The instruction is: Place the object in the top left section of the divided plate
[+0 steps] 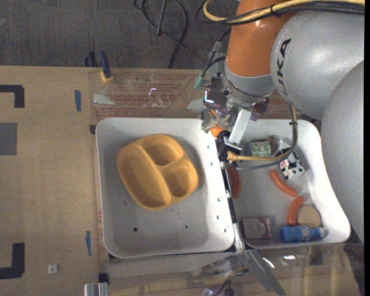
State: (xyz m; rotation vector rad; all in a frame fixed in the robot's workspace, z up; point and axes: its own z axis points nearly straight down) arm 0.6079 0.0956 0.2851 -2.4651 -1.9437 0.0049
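Left bin holds the yellow divided plate. Right bin holds sausages, a can, a blue bottle and a pink box. The gripper sits over the right bin's upper-left corner with a small orange thing just under it; whether the jaws are wide or closed cannot be told.

This looks like a robotics lab. Take the left white bin as the mark. It sits on a brown board bench with a yellow divided plate inside it. Touching its right side is a second white bin under a grey industrial arm with an orange band. Left of the mark are blue tape strips and black corner marks. Beyond it, loose cables lie on grey carpet.
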